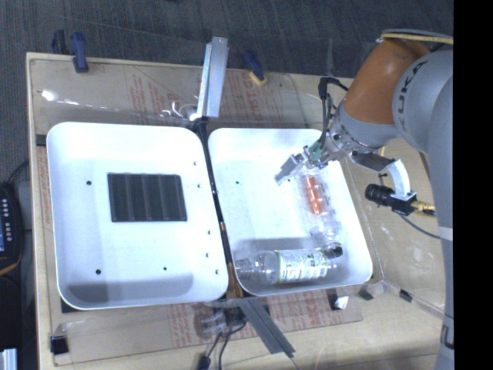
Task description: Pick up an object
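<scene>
In the right bin [254,206] a clear plastic bottle with an orange label [315,197] lies lengthwise along the right wall, its dark cap [333,250] toward the front. A second clear bottle [283,267] lies across the bin's front edge. My gripper [299,164] hangs low over the far end of the orange-labelled bottle, touching or just above it. The arm reaches in from the upper right.
A dark grey ribbed rectangular pad [146,197] lies flat in the middle of the left bin [77,268]. A metal divider bar [212,75] stands at the back between the bins. Blue clamps [78,51] hold the bench's back edge.
</scene>
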Controlling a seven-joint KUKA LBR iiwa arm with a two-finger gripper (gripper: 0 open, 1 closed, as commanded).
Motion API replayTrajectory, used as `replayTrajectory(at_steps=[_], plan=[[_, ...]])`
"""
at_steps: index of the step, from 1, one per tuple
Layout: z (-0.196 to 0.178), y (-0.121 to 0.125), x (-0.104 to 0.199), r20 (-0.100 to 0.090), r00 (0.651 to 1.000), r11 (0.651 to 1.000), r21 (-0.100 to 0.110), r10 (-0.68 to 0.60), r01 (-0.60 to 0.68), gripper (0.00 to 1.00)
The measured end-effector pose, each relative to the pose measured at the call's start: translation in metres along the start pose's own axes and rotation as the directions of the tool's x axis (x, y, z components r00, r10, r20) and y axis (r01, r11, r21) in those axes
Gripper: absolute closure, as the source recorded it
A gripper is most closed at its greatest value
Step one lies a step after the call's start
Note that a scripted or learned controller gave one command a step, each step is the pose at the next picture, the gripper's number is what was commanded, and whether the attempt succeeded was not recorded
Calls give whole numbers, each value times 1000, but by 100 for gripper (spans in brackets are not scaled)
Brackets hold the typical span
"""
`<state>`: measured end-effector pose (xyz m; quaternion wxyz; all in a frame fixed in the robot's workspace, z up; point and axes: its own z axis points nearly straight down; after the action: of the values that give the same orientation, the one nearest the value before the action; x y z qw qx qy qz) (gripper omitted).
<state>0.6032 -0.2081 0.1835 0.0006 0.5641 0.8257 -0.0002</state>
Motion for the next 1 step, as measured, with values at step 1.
replayTrajectory(at_steps=[1], plan=[[-11,1,0,1,1000,1000,-1,-3,3,100]])
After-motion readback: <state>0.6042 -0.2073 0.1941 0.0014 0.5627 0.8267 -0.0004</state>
